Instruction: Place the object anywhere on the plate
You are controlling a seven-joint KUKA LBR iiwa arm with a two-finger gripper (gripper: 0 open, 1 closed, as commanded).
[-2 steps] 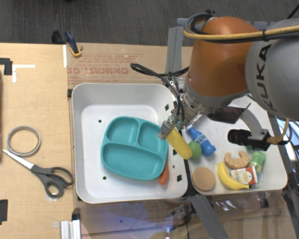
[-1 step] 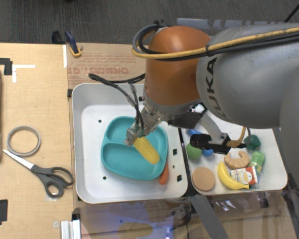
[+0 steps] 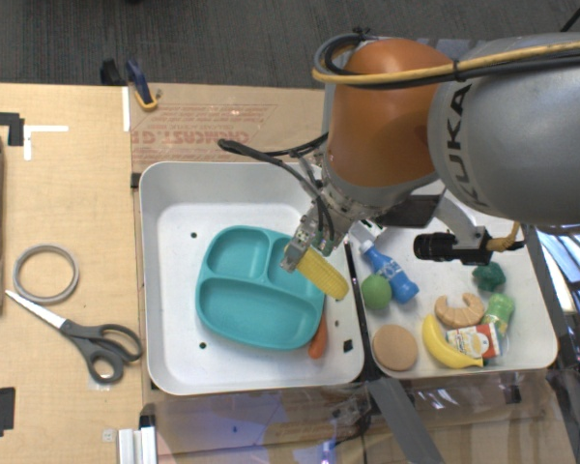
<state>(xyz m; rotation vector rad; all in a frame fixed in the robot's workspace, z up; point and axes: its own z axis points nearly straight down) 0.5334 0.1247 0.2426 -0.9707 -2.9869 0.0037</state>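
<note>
Pale wood and brown cardboard cover the table [image 3: 68, 191], which carries scissors [image 3: 82, 336] and a tape roll [image 3: 45, 272] left of two white bins [image 3: 164, 259]; grey carpet lies beyond. The tool [image 3: 304, 247] grips a yellow corn cob [image 3: 322, 272] between its closed fingers, at the teal plate's [image 3: 256, 293] right edge.
</note>
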